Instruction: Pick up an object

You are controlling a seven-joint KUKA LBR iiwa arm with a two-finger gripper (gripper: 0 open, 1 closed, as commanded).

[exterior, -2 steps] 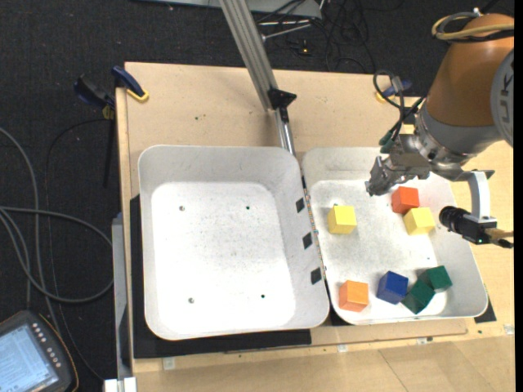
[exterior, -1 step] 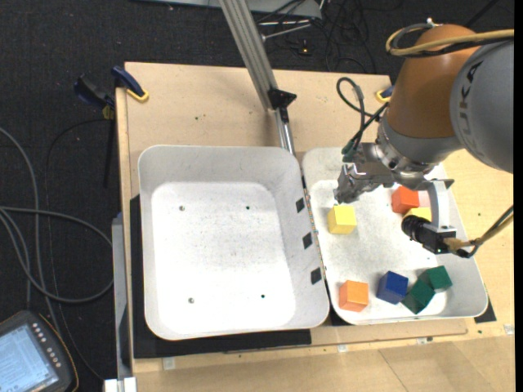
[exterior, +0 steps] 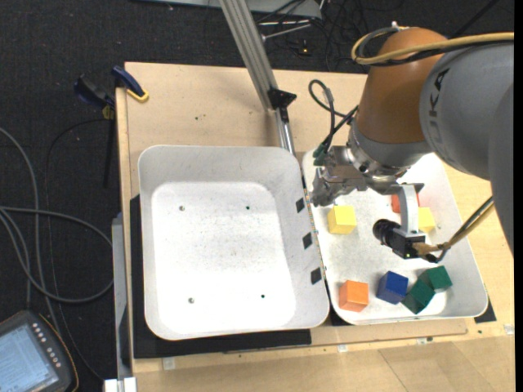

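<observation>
- Currently the claw (exterior: 327, 188) is hanging low over the right bin (exterior: 369, 260), close to the wall that bin is sharing with the left bin (exterior: 221, 243). The wrist is blocking the view, so I cannot tell whether the claw is wide or narrow. Nothing is showing in its grasp.
- The yellow cube (exterior: 341, 219), which I am taking as the likeliest target, is lying on the right bin's floor just beside the claw, on the side nearer the camera and apart from the other blocks.
- An orange cube (exterior: 353, 294), a blue cube (exterior: 393, 286) and two green blocks (exterior: 427, 289) are sitting along the bin's edge nearest the camera. The blue and green ones are crowding together, touching or nearly so.
- A second yellow block (exterior: 426, 219) is lying further right, under the arm (exterior: 474, 104).
- The claw is looking offset from the yellow cube rather than centred over it. A straight descent from here is therefore risking a close on bare floor, or a clip on the cube's edge that is pushing it aside.
- The claw is also working near the shared wall, so any drift that way is risking a catch on the rim.
- If the program is aiming at the crowded blocks instead, the tight packing is leaving little room to enter, and a neighbour is likely getting shoved or dragged along.
</observation>
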